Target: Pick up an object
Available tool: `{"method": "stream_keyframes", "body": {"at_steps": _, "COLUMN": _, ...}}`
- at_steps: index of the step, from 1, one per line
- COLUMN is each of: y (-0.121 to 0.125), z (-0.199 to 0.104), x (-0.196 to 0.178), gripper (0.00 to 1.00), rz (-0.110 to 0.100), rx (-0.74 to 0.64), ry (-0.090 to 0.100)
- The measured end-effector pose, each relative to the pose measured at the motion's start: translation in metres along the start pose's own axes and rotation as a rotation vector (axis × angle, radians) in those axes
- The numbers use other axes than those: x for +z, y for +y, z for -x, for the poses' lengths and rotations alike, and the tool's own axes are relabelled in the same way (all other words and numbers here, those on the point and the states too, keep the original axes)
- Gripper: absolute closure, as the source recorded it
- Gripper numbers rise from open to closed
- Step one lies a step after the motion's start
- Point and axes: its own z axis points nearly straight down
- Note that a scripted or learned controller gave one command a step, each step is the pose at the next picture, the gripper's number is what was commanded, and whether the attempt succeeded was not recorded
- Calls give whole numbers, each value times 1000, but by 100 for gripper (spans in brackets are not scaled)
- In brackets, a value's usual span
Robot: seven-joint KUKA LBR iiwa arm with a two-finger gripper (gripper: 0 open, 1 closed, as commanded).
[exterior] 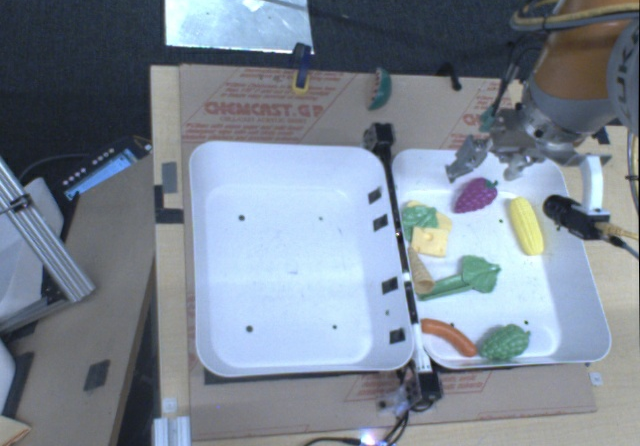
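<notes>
Broadly, the bench (165, 264) carries two shallow white bins side by side on a sheet of printed cardboard (270, 106). The left bin (290, 254) is the bigger-looking of the pair, and the right bin (575, 319) holds all the toys. The arm (585, 34), grey with its orange band, reaches in from the right and hangs over the far edge of the right bin.

Its claw (488, 160) sits above the far part of that bin with its two fingers spread apart and nothing between them. So it is open and holds no object.

Just below and beside the claw lies a purple grape bunch (476, 195), the nearest thing to the fingers and likely the target, though that is only my reading. To its right lies a yellow corn cob (526, 225). Further towards the left wall of the bin are a green leafy piece (419, 215) touching a yellow wedge (433, 238), then a green stalked vegetable (468, 277). Near the front rim lie an orange sausage-like piece (448, 336) and a knobbly green piece (503, 342), just beside each other.

As to progress, I judge the pick not yet made: every toy rests on the bin floor. What is left is the descent, closing on one item, and the lift.
</notes>
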Motion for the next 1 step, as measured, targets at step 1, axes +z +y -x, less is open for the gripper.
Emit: {"method": "stream_keyframes", "body": {"at_steps": 1, "y": -50, "z": 41, "x": 148, "gripper": 0, "rz": -15, "rx": 7, "ry": 3}}
